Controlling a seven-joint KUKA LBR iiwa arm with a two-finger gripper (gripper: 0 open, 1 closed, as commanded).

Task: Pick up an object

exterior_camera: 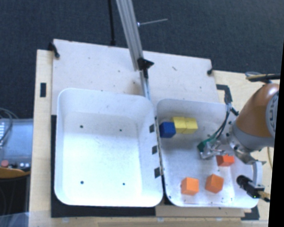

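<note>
The right bin holds several blocks. A blue cube lies near its left wall, touching a yellow block to its right. Two orange cubes rest close to the front rim. A third orange cube lies partly under the wrist. My gripper reaches in from the right and hangs low over the bin floor, just left of that third orange cube. Nothing shows between its tips.
The left bin stands beside the right one, their walls meeting at the middle. A slanted metal pole rises behind the bins. A grey device with cables sits off the bench's left edge.
</note>
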